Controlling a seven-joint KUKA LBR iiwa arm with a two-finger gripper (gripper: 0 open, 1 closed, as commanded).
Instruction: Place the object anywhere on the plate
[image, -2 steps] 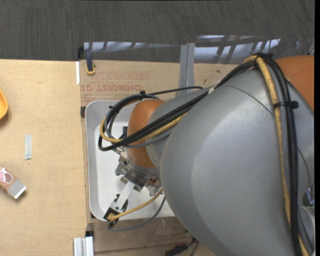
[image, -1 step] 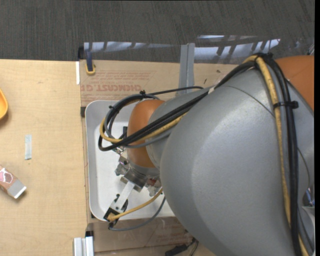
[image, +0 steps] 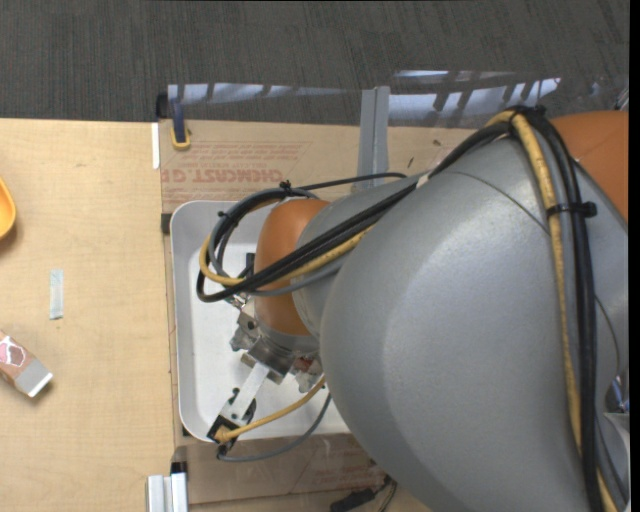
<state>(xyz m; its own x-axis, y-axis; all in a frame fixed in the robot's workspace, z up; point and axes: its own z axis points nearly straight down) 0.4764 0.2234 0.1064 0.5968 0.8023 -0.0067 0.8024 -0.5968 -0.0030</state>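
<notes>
One grey arm (image: 450, 330) is nearest the lens and covers the right side. Its one orange band (image: 285, 255) sits above the wrist, and the gripper (image: 275, 358) hangs below it over one white bin (image: 188, 300). Whether the gripper is open or closed cannot be told. The arm hides much of the bin's floor, so where the object and plate lie, and which way the object's long axis runs, cannot be told. Bare white floor shows between the wrist and the bin's left wall. Left of the bin, the wooden bench (image: 100, 220) is mostly open. It bears one grey strip (image: 56, 295), one red-and-white packet (image: 22, 365) and one orange thing (image: 5, 210) cut by the edge. One printed cardboard sheet (image: 240, 165) lies behind the bin.
</notes>
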